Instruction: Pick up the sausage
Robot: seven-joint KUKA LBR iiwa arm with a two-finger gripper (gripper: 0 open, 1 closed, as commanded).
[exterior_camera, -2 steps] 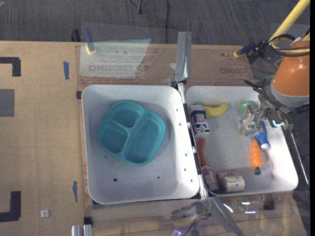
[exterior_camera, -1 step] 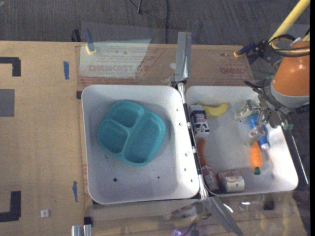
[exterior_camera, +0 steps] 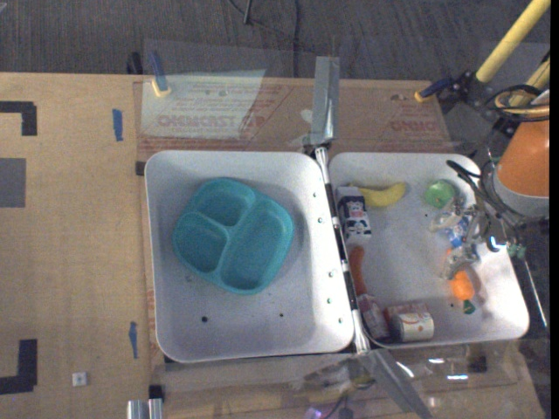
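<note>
The sausage (exterior_camera: pixel 356 269) is a thin reddish-brown stick lying lengthwise against the left wall of the right bin (exterior_camera: pixel 410 260). My gripper (exterior_camera: pixel 460 236) hangs low over the right side of that bin, well to the right of the sausage and apart from it. The arm's orange band (exterior_camera: pixel 529 159) sits above the gripper at the view's right edge. Cables and small bright items clutter the spot around the gripper.
The right bin also holds a banana (exterior_camera: pixel 385 195), a green ball (exterior_camera: pixel 439 192), a black-and-white box (exterior_camera: pixel 353 213), an orange carrot (exterior_camera: pixel 463 287), a can (exterior_camera: pixel 410 322) and a reddish packet (exterior_camera: pixel 374 315). A teal divided plate (exterior_camera: pixel 234 234) lies in the left bin (exterior_camera: pixel 175 321).
</note>
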